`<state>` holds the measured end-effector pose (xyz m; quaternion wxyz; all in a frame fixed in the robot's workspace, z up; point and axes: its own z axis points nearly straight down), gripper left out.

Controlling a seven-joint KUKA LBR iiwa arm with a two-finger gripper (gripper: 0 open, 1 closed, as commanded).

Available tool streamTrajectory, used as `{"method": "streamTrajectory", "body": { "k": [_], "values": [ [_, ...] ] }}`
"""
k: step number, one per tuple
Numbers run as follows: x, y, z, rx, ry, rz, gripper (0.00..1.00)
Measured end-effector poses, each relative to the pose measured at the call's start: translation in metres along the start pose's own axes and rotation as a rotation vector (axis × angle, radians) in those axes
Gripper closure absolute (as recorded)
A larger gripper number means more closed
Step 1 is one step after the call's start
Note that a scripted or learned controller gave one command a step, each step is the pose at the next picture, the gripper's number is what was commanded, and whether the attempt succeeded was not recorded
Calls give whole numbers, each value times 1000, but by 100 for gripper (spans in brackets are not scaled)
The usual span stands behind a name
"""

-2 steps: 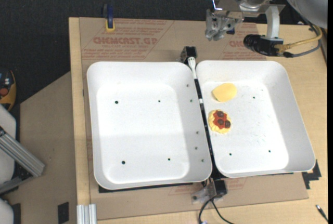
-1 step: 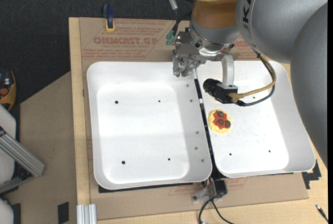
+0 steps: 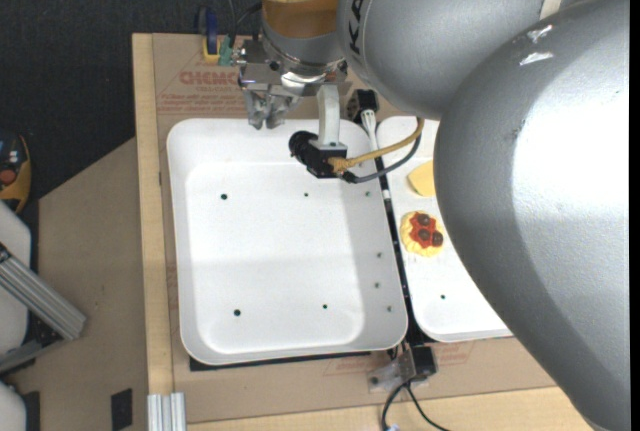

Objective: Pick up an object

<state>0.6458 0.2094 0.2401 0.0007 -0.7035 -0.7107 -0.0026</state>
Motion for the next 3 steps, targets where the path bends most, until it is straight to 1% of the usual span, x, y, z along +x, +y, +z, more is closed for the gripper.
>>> {"method": "streamTrajectory", "body": {
  "k": [1,2,3],
  "values": [
    [16,22,-41,-3,-2,8,100],
    [9,21,-108,-5,-2,9,100],
    [10,21,-115,-3,-4,7,100]
  ]
}}
